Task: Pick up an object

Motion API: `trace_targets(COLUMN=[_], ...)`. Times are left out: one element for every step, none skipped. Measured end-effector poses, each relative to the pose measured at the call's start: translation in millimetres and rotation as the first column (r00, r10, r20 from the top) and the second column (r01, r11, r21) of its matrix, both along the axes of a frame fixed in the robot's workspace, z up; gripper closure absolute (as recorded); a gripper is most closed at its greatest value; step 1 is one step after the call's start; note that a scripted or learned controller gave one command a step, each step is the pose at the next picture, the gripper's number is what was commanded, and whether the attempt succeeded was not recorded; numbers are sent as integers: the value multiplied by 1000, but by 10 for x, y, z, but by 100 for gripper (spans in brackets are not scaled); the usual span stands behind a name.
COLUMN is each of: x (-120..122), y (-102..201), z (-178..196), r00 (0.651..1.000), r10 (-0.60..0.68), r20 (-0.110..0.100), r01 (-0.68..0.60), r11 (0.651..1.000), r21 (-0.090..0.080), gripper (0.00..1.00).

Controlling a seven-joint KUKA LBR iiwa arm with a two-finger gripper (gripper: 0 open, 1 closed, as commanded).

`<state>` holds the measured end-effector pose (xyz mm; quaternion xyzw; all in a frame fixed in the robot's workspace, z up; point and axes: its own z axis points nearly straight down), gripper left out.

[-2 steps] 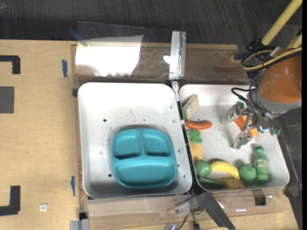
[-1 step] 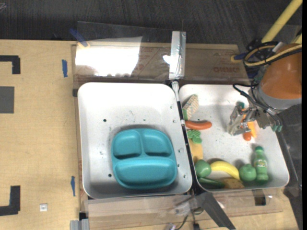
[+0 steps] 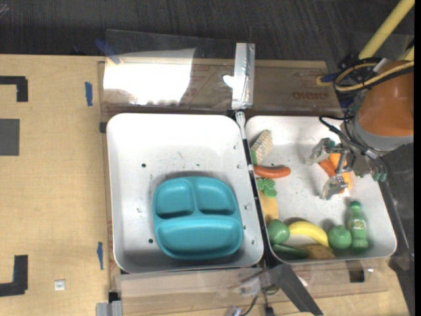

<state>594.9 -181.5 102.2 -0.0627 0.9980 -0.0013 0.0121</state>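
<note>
1. Two shallow white bins are carried side by side on the counter (image 3: 46, 176): the left bin (image 3: 131, 143) and the right bin (image 3: 296, 127).
2. A teal divided tray (image 3: 196, 217) is seated in the near half of the left bin.
3. The claw (image 3: 332, 170) is positioned over the right bin's far right part, fingers spread; an orange object (image 3: 329, 164) is seen between them, but contact cannot be confirmed.
4. A corn cob (image 3: 262, 145) and a red chili (image 3: 272, 172) are located along the right bin's left wall.
5. A yellow banana (image 3: 307, 231), a green pepper (image 3: 277, 231) and a green bottle (image 3: 356, 224) are grouped along its near edge.
</note>
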Motion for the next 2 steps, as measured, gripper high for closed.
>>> trace_targets(x=[-273, -677], y=[-71, 166], z=[-131, -126], r00=[990, 991], r10=[-139, -132], r20=[-13, -12], r01=[139, 132], r11=[990, 991], r21=[3, 2], gripper=[0, 0])
